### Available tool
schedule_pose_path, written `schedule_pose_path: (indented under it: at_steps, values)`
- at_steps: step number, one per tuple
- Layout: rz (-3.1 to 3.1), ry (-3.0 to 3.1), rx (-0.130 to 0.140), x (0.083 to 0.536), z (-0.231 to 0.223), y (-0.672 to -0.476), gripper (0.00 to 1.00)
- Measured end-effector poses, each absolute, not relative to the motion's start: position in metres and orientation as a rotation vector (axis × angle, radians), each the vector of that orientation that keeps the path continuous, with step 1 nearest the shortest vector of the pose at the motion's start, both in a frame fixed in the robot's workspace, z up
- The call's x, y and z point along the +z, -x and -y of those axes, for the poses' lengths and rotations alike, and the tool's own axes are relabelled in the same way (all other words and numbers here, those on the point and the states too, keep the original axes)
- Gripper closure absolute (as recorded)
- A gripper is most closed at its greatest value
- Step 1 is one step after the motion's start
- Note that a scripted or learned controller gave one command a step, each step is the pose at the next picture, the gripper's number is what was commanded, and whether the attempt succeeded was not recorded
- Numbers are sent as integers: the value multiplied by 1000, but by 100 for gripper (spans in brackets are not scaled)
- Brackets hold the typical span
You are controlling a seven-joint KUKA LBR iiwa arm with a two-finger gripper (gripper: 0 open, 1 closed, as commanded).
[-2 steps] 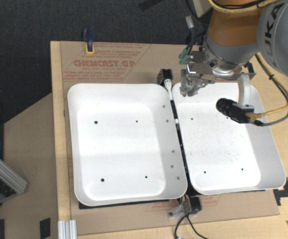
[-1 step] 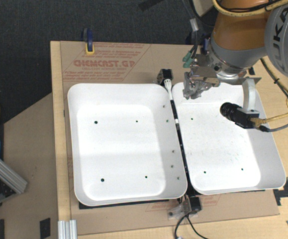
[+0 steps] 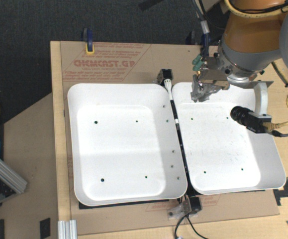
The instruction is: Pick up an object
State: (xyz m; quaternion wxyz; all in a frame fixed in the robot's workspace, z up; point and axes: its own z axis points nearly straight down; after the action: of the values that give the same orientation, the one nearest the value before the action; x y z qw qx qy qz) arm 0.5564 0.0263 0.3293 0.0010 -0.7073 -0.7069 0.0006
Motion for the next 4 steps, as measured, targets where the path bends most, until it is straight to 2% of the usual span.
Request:
schedule_pose_path:
  at_steps: [1, 2, 3, 4]
  values:
    - [2224, 2222, -5, 371, -26, -520, 100]
    - [2221, 2217, 5, 302, -54, -549, 100]
    - [2232, 2221, -19, 420, -85, -535, 100]
    - [2220, 2217, 9, 317, -104, -571, 100]
